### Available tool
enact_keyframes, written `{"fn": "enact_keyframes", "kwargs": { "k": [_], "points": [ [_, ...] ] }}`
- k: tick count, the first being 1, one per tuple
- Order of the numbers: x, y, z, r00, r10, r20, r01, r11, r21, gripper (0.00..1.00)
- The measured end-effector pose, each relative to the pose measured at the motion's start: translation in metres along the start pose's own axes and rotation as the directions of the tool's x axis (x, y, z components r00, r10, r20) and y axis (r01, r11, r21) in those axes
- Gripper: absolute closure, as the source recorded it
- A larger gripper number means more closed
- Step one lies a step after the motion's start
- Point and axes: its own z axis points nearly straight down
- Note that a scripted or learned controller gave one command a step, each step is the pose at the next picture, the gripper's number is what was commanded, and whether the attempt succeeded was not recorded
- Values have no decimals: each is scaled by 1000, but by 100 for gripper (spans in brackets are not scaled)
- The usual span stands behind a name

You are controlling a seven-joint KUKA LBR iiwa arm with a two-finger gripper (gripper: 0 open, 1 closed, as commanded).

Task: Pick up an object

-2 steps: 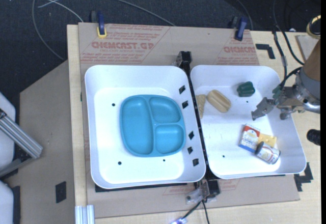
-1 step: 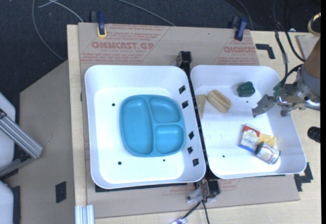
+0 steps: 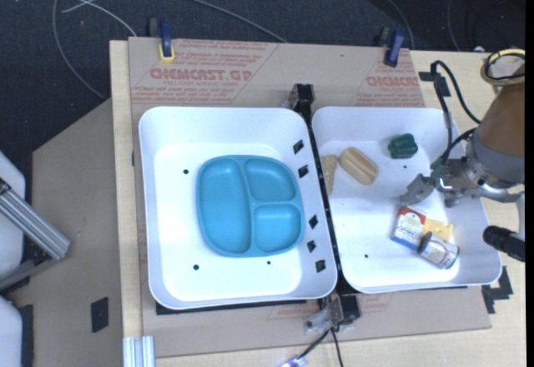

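The blue divided plate (image 3: 249, 204) serves as the landmark; it lies in the middle of the left bin (image 3: 163, 273), its three compartments bare. Nearest the camera, to the plate's right and past the black divider, the right bin (image 3: 392, 278) holds a small jar with a yellow label (image 3: 438, 249) lying on its side near the front right corner. Touching it on the plate's side is a small white, red and blue packet (image 3: 408, 227), with a yellow piece (image 3: 440, 229) between them.

Just above those, still well to the plate's right, the gripper (image 3: 435, 184) hangs over the bin with its fingers (image 3: 416, 188) spread wide and nothing between them, close to the packet but apart from it. The grey arm (image 3: 501, 161) enters there with its orange band (image 3: 507, 119).

Farther back, a tan wooden block (image 3: 358, 165) lies just right of the divider, beside a paler tan piece (image 3: 329, 171) against the bin wall. A dark green object (image 3: 403, 145) sits beyond, toward the back. Both bins rest on the table (image 3: 250, 65).
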Motion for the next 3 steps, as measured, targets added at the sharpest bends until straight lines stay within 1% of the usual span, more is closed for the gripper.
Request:
{"fn": "enact_keyframes", "kwargs": {
  "k": [1,2,3],
  "points": [
    [1,-1,53,1000,-1,0,1,1000,0,0],
    [0,2,38,1000,-1,2,1,1000,-11,100],
    [0,7,-26,1000,-2,5,2,1000,-14,100]
  ]
}}
